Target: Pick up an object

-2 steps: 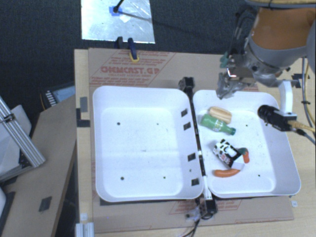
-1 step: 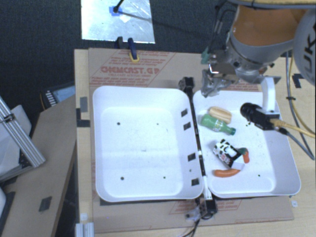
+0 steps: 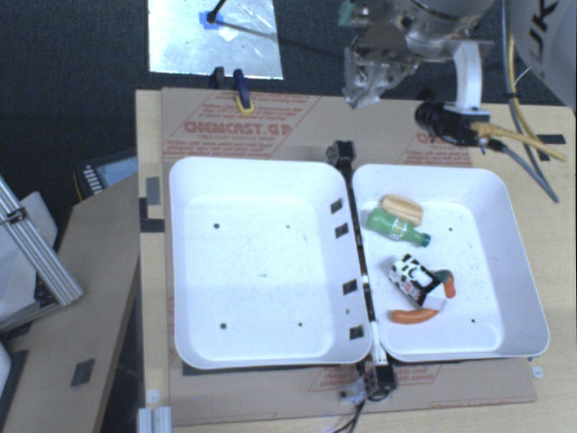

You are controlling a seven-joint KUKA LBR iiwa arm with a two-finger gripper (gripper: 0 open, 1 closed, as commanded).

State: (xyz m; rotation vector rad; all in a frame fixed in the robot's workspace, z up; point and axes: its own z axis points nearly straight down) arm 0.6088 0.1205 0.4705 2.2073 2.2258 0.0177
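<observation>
You have the gripper [image 3: 362, 93] parked beyond the far rim, jaw state indiscernible, leaving the right bin [image 3: 505, 242] and its toys unobstructed

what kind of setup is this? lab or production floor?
Most likely a robotics lab grasping rig, not production. Two shallow white bins sit on a cardboard-covered bench, toy items like a green bottle and hot dog lie in the right one, and the gripper hangs above.
</observation>
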